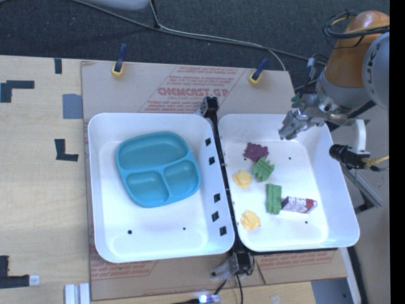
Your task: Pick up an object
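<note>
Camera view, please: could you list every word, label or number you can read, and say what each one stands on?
"CHEMCAST GP", red print, partly covered and blurred: on the brown sheet beneath the bins.
Smaller red print around it and along the sheet's lower edge: too blurred to read.
Red-and-white packet in the right bin: any print too small to read.

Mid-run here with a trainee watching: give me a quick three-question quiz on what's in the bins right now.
1. True or false: the blue divided plate lies in the right bin.
2. How many yellow pieces are in the right bin?
3. Which item lies nearest the gripper: A) purple piece, B) red-and-white packet, C) lower yellow piece?

Key: 1 false, it lies in the left bin. 2 two, upper yellow piece and the lower one. 3 A.
</note>
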Motion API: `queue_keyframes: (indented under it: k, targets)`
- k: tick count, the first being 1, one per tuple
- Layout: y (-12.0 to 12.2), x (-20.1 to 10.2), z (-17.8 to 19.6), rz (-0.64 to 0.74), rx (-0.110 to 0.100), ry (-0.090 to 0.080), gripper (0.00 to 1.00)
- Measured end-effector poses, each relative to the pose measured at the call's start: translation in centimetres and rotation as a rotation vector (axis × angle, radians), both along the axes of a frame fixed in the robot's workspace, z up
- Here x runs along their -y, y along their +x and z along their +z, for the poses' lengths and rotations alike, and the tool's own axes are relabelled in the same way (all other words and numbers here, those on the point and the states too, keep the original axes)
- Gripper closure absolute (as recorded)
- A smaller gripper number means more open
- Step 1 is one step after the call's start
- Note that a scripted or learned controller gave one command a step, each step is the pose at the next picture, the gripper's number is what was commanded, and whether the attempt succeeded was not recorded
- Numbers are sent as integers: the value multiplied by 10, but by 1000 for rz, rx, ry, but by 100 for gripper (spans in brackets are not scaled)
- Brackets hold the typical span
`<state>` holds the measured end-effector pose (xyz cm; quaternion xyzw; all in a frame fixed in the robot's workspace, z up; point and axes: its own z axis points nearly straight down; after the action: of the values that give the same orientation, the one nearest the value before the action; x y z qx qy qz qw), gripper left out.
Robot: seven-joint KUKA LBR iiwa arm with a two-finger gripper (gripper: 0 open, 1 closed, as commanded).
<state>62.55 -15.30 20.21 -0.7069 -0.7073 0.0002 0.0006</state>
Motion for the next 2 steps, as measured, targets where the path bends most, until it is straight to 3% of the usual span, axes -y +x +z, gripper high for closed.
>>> queue_keyframes:
  k: [2]
  targets:
    - [-7, -3, 87, 1, 1, 0, 100]
